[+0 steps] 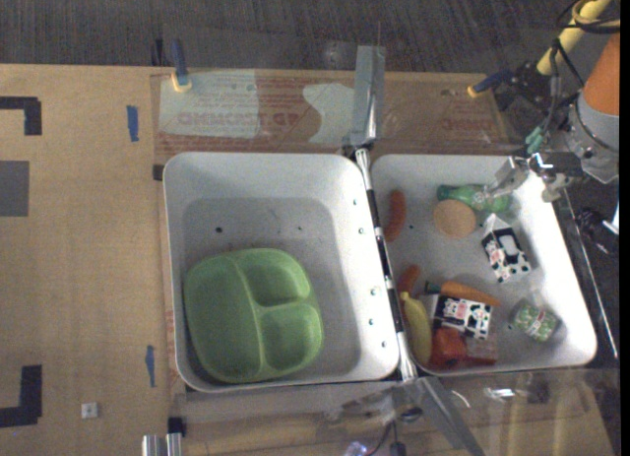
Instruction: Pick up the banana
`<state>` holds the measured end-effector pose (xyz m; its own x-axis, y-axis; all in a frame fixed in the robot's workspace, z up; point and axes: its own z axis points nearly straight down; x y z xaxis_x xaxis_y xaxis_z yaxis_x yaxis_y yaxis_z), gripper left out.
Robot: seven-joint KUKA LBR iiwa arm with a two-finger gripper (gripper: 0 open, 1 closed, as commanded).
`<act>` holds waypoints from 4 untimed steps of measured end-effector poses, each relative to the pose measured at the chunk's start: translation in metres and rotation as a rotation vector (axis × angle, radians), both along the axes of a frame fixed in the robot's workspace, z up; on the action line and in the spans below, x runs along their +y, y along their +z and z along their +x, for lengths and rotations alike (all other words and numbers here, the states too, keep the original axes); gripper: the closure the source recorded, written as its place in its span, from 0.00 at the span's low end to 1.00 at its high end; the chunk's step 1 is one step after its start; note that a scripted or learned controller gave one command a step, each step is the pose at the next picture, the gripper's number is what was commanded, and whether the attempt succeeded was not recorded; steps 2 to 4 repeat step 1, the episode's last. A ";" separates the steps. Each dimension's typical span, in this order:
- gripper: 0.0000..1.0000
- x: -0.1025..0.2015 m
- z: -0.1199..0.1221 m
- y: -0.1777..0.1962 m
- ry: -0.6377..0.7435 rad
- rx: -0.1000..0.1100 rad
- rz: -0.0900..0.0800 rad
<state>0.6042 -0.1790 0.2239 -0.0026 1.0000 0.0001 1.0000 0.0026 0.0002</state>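
The banana (416, 325) is yellow and lies along the left wall of the right bin (576, 346), near its front corner. A patterned carton (464, 315) and a red item (449, 348) press against its right side. My gripper (525, 182) hangs over the right bin's back right corner, far from the banana. Its fingers (503, 181) are spread open with nothing between them. The orange-banded wrist (602, 90) reaches in from the upper right.
The right bin also holds a green bottle (472, 194), a tan disc (455, 218), two red sausages (395, 213), a cow-print carton (505, 254), a carrot (471, 293) and a green can (535, 321). A green divided plate (253, 314) lies in the left bin (197, 188).
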 end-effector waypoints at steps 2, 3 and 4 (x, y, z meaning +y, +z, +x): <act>0.00 0.004 -0.007 -0.118 -0.185 -0.002 -0.002; 0.00 0.004 -0.007 -0.118 -0.185 -0.002 -0.002; 0.00 0.004 -0.007 -0.118 -0.185 -0.002 -0.002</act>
